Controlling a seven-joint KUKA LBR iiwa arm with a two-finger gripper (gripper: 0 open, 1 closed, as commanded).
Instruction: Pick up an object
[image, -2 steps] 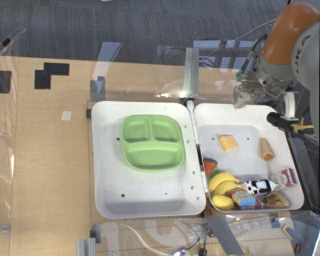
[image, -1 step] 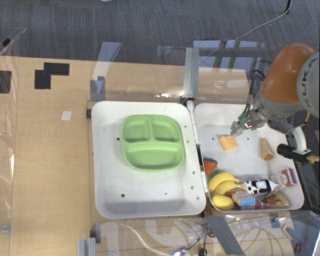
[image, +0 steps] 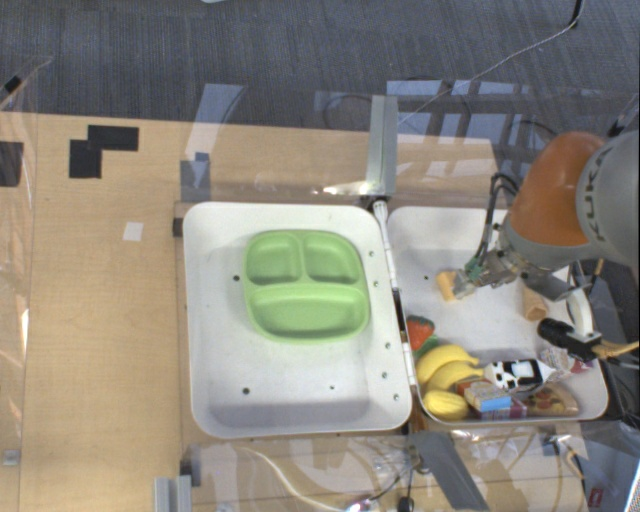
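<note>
Bananas (image: 447, 375) in right bin (image: 420, 235)

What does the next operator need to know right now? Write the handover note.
Gripper: low over the right bin, beside a small yellowish piece; whether it grips is unclear.
Right bin's near end: bananas, a black-and-white toy, a red item, other small objects.
Left bin: green divided plate.
Done: nothing visibly lifted.
Left: secure one object and raise it.
</note>
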